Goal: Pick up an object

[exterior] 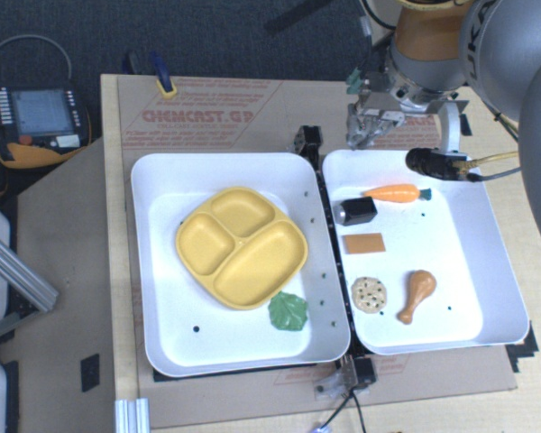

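Observation:
My gripper (368,132) hangs above the far edge of the right bin (487,242), with nothing between its fingers. Below it in that bin lie an orange carrot (392,193), a small black block (357,211), a brown flat rectangle (364,244), a chocolate-chip cookie (369,294) and a brown drumstick (417,295). The carrot and the black block are the nearest to the gripper, a short way toward the front.
The left bin (158,269) holds a yellow divided plate (242,246) and a green leafy piece (288,311) near its front right corner. A black clamp (307,140) sits at the far end of the seam between the bins.

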`<act>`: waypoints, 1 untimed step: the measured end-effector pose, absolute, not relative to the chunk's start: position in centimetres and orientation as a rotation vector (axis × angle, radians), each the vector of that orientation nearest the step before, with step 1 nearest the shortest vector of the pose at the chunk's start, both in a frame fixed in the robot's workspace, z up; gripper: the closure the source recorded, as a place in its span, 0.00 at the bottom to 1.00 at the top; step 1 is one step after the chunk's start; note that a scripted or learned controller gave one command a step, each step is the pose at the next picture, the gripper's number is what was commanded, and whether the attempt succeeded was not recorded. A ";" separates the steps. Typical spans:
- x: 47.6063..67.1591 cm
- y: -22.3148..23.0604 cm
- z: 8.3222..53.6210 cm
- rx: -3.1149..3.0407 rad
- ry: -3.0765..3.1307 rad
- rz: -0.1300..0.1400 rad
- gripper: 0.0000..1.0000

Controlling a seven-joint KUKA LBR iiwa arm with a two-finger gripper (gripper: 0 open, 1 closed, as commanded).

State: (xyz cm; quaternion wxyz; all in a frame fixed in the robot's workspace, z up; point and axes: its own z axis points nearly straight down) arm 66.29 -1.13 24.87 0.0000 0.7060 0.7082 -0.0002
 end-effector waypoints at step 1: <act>66.0 3.7 23.1 2.219 2.227 -0.003 1.00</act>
